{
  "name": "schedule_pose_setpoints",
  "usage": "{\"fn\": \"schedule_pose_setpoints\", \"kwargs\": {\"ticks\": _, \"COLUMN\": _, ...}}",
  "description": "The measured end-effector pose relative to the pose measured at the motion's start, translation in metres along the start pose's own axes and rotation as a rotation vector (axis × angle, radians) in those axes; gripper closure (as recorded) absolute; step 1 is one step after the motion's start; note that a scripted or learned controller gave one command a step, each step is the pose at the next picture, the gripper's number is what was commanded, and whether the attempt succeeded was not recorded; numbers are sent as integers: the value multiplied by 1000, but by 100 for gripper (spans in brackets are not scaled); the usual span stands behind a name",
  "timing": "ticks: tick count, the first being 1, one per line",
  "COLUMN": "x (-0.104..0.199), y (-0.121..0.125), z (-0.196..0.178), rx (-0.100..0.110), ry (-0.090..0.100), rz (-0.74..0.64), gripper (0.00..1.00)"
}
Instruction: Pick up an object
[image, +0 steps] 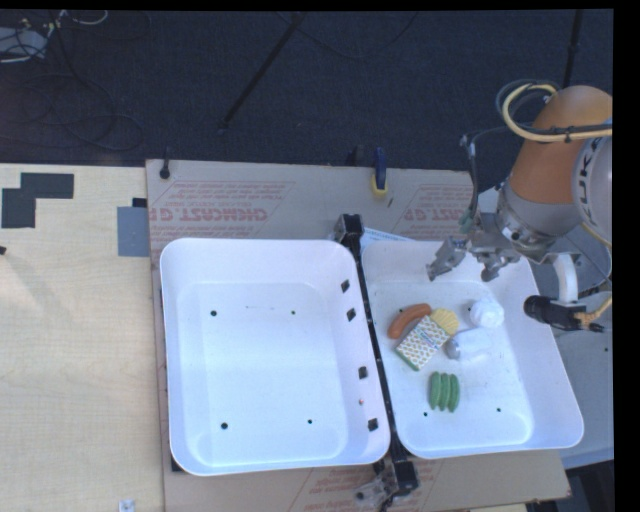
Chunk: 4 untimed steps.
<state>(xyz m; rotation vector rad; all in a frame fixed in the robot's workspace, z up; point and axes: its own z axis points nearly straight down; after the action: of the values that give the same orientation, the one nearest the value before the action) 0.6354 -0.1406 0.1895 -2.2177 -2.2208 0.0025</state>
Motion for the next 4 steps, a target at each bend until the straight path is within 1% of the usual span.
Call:
{"fn": "schedule_pose_setpoints", "kwargs": {"ticks": 1, "x": 40, "y": -53, "z": 93, "rx": -4, "ry": 0, "rz": 4, "gripper": 0}}
{"fn": "schedule_pose_setpoints", "kwargs": {"ticks": 2, "x": 37, "y": -48, "z": 74, "rx": -15, "ry": -1, "rz": 8, "gripper": 100}}
{"fn": "schedule_pose_setpoints", "kwargs": {"ticks": 3, "x": 67, "y": -55, "z": -118, "rx": -18, "ry": -2, "rz": -2, "gripper": 100}}
{"fn": "schedule_pose_setpoints", "kwargs": {"ticks": 4, "x": 139, "y": -104, "z": -113, "rx": 3, "ry": 1, "rz": -5, "gripper": 100}}
